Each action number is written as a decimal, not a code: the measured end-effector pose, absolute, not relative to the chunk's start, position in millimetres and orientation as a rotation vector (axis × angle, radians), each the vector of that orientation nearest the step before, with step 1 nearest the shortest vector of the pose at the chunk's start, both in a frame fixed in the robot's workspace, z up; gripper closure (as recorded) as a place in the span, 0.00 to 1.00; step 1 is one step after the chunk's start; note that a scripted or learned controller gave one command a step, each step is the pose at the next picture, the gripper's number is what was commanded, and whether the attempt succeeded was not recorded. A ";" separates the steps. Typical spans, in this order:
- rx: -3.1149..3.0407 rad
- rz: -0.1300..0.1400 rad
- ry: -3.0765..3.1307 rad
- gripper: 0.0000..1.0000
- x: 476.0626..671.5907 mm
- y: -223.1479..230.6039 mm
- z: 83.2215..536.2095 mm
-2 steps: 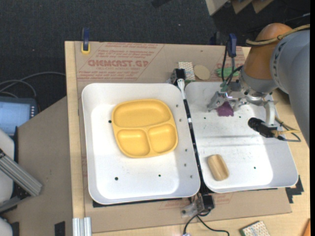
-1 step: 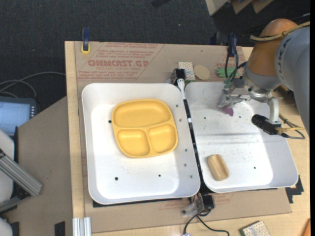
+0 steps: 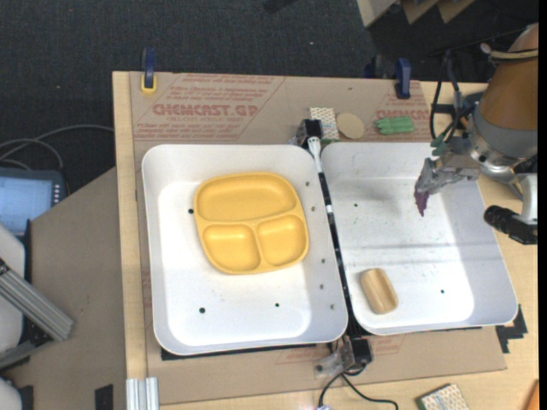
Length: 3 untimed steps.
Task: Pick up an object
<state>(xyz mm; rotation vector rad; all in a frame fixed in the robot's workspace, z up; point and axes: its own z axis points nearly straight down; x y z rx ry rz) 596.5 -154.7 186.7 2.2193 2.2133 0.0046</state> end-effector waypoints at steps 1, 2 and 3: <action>2.223 0.000 2.220 0.00 595.9 -152.8 180.8; 2.225 -0.003 2.224 0.00 582.9 -150.0 80.9; 2.221 0.003 2.217 1.00 584.9 -151.0 95.4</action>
